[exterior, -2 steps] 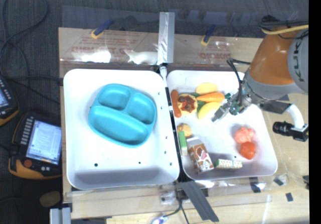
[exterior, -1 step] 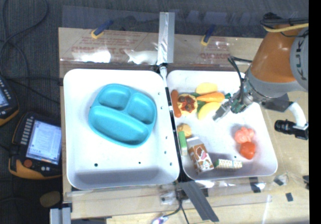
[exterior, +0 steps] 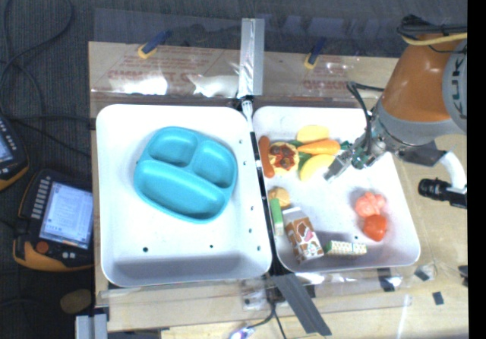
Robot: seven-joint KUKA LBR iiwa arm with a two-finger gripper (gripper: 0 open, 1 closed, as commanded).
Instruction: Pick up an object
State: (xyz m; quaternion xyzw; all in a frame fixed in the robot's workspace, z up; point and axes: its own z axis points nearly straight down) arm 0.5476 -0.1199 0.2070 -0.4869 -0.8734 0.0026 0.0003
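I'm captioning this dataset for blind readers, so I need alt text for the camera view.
A grey robot arm with an orange band reaches from the right, its gripper low in the right white bin beside yellow and orange toy fruit. That bin also holds red toy tomatoes and a small carton; the left white bin holds a blue divided plastic plate.

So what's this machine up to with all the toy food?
A robot arm reaches in from the right, its gripper low over the right bin, close beside a yellow and orange toy food piece. Nothing shows between its fingers, so nothing looks picked up yet. The left bin holds a blue divided plate.
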